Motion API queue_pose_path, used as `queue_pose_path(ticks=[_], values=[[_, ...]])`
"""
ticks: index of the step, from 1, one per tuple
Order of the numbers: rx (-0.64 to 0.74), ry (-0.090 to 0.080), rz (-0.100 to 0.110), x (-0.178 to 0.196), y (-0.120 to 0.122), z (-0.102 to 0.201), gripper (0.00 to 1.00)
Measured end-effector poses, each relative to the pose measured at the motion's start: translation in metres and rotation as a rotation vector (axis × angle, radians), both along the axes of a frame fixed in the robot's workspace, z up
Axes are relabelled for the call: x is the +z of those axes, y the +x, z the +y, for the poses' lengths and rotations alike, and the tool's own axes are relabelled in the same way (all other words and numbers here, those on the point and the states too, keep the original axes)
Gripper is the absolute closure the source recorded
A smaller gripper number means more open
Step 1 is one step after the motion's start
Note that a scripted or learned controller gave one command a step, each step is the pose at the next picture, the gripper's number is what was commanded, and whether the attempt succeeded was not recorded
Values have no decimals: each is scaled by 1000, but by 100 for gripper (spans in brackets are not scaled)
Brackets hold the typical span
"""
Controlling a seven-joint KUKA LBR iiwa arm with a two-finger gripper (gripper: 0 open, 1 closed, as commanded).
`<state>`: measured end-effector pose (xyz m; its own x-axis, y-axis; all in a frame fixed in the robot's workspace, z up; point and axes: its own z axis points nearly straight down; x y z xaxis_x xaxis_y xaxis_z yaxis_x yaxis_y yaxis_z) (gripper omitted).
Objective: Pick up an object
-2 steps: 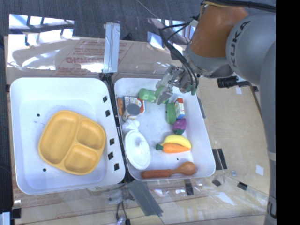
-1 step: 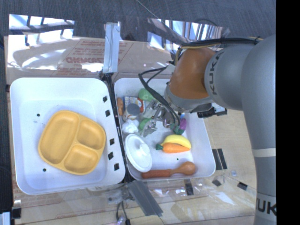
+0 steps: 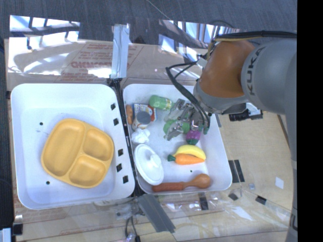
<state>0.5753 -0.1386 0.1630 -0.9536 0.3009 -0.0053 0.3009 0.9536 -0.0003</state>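
Note:
My gripper (image 3: pixel 176 121) hangs low in the right bin (image 3: pixel 220 153), near its middle. Just to its right lies a purple toy vegetable (image 3: pixel 194 134), partly tucked under the wrist. A green object (image 3: pixel 160 103) lies up-left of the gripper, with a small can (image 3: pixel 144 116) next to it. Below the gripper lie a yellow banana (image 3: pixel 191 150) and an orange carrot (image 3: pixel 185 159), touching each other. A wooden spoon (image 3: pixel 182 184) rests along the bin's front wall. A white bowl (image 3: pixel 149 164) sits at the front left, with a small white piece (image 3: pixel 141 135) above it.
The left bin (image 3: pixel 25 105) holds a yellow divided plate (image 3: pixel 76 152). A black divider (image 3: pixel 121 135) runs between the two bins. The bulky grey and orange arm (image 3: pixel 237 72) covers the right bin's far right corner. Cables (image 3: pixel 179 79) loop above the bin.

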Motion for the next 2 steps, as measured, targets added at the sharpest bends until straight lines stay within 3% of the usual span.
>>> queue_pose_path(ticks=[1,2], values=[[-45,-1,-5,-58,-22,33,100],[-144,1,-1,-5,54,30,100]])
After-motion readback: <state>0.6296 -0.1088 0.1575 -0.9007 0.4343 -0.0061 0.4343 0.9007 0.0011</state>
